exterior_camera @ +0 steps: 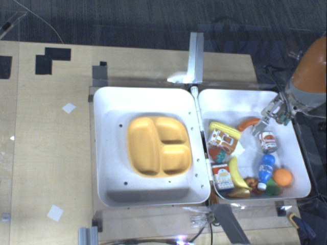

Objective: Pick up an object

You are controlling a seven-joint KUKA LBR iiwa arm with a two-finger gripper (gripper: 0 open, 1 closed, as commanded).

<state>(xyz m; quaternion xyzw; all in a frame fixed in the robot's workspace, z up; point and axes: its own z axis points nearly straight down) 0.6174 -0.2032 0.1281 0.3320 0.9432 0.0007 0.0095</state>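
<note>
My gripper (262, 121) hangs over the back right part of the right bin (240, 98), its fingers (258, 128) open with nothing between them. Just to its left lies a red-orange oblong object (248, 122). A small can (269, 142) stands right below the fingertips. Further forward are a blue bottle (265, 168), an orange (282, 177), a banana (235, 172), a yellow and red snack package (223, 138) and a small red carton (221, 176).
The left bin (110, 137) holds a yellow divided tray (158, 146). A metal post (196, 55) rises behind the ridge between the bins. Small green and brown items (272, 189) crowd the right bin's front corner.
</note>
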